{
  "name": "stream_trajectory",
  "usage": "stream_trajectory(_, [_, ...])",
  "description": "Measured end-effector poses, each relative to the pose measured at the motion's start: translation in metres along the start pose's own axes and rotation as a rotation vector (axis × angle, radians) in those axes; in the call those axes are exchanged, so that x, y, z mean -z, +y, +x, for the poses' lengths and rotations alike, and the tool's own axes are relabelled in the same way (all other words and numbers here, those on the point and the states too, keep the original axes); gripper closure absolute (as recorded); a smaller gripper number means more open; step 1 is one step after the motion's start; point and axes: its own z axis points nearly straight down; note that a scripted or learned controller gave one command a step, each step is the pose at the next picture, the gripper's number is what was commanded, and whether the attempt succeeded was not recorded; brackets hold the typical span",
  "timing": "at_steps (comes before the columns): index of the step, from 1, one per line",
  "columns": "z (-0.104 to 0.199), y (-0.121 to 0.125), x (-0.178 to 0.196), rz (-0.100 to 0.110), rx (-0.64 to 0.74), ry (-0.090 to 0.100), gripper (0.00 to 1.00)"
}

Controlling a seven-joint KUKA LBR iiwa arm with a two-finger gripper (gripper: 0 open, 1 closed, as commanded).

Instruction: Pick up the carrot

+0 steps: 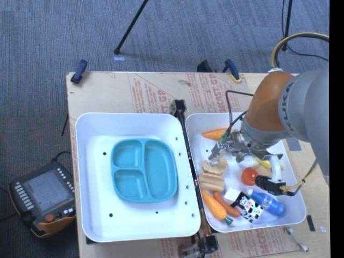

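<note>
orange and tapered, the carrot (214, 134) lies at the far left of the right bin (299, 196), just beside the gripper (219, 153), which hangs over the tan bread pieces (213, 168); whether its jaws are spread or pressed together i cannot tell. nearer the front lie two more orange pieces (219, 205), a red tomato (249, 176) and a blue bottle (267, 203). the left bin (91, 208) bears a teal divided plate (144, 169).

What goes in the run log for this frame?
task: pick carrot | hand in right bin, over food pile | carrots lie loose | blue plate in left bin
</note>
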Motion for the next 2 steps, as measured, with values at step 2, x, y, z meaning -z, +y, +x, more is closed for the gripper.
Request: stream_trajectory(2, [-0.064, 0.053, 0.049, -0.005, 0.272, -0.002, 0.00])
